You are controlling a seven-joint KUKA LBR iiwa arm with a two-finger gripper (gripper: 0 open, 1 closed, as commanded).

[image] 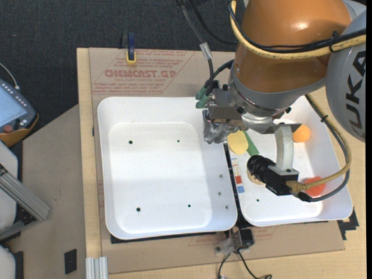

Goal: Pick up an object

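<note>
Here the yellow piece (237, 143) lies just beside the tool (214, 133)

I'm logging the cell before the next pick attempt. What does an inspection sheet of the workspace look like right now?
Surface: brown board carrying the left bin and right bin side by side.
Job's things: in the right bin, a yellow piece, a green piece, an orange ball and a red-orange piece, some partly hidden by the arm.
Clutter: nothing seen.
Grippers: gripper over the rim between the bins, beside the yellow piece.
Cables: black cables running down to the wrist; thin lead at the board's near edge.
Surroundings: blue clamp on the board's far edge; dark floor; blue-screened device at left.
</note>
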